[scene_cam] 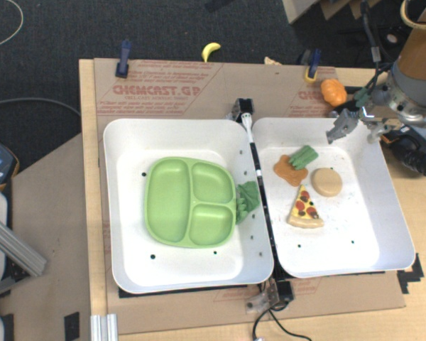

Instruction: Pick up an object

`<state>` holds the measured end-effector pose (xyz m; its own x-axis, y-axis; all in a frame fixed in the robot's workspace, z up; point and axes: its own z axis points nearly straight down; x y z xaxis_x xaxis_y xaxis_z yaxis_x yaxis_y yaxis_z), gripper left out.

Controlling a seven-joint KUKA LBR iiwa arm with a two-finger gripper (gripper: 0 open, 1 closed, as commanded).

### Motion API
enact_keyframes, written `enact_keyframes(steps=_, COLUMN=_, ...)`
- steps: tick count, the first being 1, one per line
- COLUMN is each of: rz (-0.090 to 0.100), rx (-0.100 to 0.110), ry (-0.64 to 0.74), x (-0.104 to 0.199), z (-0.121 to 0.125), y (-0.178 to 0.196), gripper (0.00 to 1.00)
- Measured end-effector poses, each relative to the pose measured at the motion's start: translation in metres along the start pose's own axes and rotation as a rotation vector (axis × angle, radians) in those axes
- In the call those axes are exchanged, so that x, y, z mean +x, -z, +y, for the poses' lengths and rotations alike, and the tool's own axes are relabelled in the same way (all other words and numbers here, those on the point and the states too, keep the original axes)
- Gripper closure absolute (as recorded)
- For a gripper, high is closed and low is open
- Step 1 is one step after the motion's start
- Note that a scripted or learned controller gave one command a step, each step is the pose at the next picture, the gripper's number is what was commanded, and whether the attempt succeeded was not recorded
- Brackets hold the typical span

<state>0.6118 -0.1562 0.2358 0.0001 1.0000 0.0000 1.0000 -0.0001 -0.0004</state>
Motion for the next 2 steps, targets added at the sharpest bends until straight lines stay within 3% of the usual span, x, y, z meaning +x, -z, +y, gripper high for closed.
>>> enact_keyframes(steps=1, rz=-0.001, rx=-0.008, ry=0.001, x=0.022, z=-0.026, y=-0.138, gripper=0.0)
enact_keyframes(steps=2, rz=-0.007, rx=-0.02, ry=0.0, x=0.029, z=-0.08, y=-0.145, gripper=0.0)
